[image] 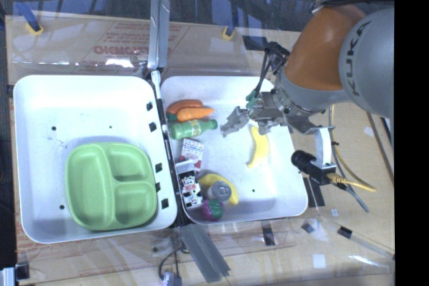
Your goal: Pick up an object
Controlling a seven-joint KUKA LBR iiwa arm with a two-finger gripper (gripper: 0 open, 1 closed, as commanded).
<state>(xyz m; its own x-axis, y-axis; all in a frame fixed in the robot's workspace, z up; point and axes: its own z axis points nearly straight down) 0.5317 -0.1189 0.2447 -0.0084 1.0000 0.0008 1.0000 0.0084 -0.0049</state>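
My gripper [234, 121] hangs over the middle of the right bin [285, 201], pointing left. It sits just right of a green bottle [192, 128] and two orange carrots [190, 109] that lie against the bin's left wall. A yellow banana [258, 148] lies just below and right of the gripper, apart from it. Nothing shows held in the gripper.
Lower left in the right bin lie a small printed carton [193, 148], a card [190, 188], a yellow fruit [216, 181], a grey can [220, 193] and a purple-green item [212, 210]. The left bin [33, 104] holds a green divided plate [110, 185]. The arm's body [335, 57] looms over the right bin's right side.
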